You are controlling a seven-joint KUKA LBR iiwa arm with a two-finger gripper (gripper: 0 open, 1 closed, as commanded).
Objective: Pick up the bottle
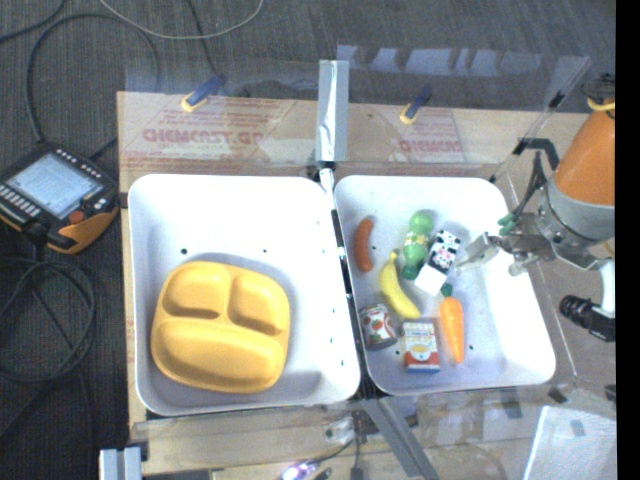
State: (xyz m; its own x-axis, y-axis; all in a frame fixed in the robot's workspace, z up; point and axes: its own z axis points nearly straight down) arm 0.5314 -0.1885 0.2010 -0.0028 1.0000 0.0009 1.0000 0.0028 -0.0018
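The bottle (419, 230) is green with a pale label and lies in the right bin (520, 348), near its upper middle. It rests between a banana (396, 288) and a black-and-white carton (438, 258). My gripper (492, 257) hangs over the right part of that bin, to the right of the carton and apart from the bottle. It is open, and its fingers hold nothing. The grey arm with its orange band (588, 168) comes in from the right edge.
The right bin also holds a red sausage (364, 243), a carrot (452, 328), a small can (377, 326) and a juice box (421, 346). A yellow divided tray (222, 324) lies in the left bin (150, 208). A pendant (55, 196) sits off the bench to the left.
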